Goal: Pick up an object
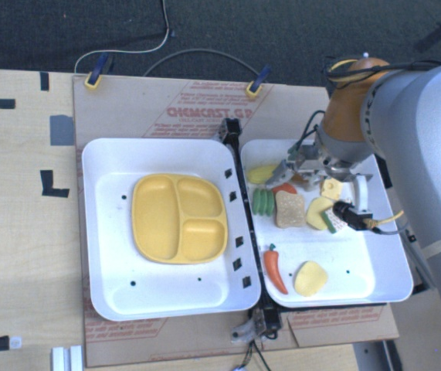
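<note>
From above, the gripper [307,170] hangs low over the far part of the right bin [359,284], among the toy foods; whether it is apart or together cannot be told. Beneath and beside it lie a bread slice [288,209], green beans [262,202] and yellow pieces [319,213]. Nearer sit a carrot [274,271] and a yellow slice [310,278]. The left bin [104,207] holds a yellow divided plate [179,217].

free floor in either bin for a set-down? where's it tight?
Left bin: a bare white strip rings the yellow divided plate, widest along the near edge and left side. Right bin: bare floor in the near right corner, right of the yellow round piece and carrot. Crowded: the far half, where green piece, bread slice and yellow pieces cluster under the gripper.
</note>
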`<move>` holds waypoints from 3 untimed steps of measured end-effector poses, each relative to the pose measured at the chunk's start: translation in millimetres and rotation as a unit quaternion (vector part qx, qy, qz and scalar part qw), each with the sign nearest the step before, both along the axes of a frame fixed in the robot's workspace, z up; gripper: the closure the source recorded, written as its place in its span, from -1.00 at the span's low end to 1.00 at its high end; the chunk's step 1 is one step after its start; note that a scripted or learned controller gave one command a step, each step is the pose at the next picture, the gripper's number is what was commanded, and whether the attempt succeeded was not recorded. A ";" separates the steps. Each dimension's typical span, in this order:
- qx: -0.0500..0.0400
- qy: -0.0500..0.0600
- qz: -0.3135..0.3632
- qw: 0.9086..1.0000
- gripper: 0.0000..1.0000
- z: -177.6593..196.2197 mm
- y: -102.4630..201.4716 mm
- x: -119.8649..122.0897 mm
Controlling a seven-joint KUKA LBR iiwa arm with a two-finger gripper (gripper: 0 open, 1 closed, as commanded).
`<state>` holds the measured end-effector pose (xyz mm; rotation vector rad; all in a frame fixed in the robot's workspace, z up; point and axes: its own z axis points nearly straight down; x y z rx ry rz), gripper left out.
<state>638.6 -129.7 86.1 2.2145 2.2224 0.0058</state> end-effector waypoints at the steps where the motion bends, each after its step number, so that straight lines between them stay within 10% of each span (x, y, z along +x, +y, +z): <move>1: -0.002 0.001 -0.001 1.000 -1.00 -0.3 23.5 1.5; 3: 0.000 0.003 -0.002 1.000 -1.00 -1.3 15.0 -8.0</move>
